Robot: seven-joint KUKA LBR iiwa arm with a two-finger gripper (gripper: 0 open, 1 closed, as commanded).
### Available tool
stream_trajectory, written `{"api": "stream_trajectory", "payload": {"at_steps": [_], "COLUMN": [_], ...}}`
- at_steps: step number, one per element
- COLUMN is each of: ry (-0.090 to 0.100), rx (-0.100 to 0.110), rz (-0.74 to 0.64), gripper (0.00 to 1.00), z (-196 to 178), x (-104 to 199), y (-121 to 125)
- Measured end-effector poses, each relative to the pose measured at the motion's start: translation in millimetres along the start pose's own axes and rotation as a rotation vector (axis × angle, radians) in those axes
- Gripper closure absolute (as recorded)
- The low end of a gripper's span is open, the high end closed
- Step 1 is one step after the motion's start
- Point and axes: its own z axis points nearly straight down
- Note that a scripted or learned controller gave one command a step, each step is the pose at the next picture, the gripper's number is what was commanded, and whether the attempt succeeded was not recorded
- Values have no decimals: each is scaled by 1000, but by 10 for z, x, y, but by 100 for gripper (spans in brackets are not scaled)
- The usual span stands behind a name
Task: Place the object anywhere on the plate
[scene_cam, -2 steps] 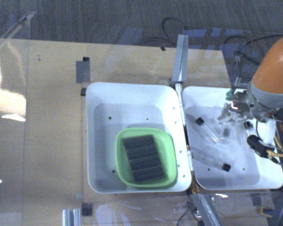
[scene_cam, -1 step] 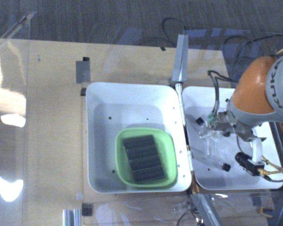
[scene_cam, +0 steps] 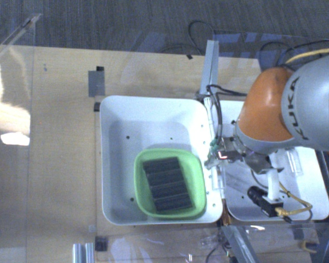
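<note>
Pincer (scene_cam: pixel 216 156) beside plate (scene_cam: pixel 194 171) (dark object (scene_cam: pixel 165 184) inside).

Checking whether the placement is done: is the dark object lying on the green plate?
Yes, the dark ribbed object lies inside the green plate in the left bin.

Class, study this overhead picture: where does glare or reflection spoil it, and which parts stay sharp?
Camera view: a bright glare patch washes out the wooden bench at left, with faint reflections streaking across it; the green plate and the dark ridged object on it stay sharp; the orange band looks slightly soft.
</note>
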Motion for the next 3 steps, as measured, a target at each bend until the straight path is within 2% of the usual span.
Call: {"api": "stream_trajectory", "payload": {"at_steps": [1, 2, 3], "ry": [1, 1, 0], "rx": [1, 1, 0], "rz": [-54, -53, -24], "gripper": [100, 0, 0], "z": [5, 5, 2], "x": [910, 907, 321], "y": [42, 42, 205]}}
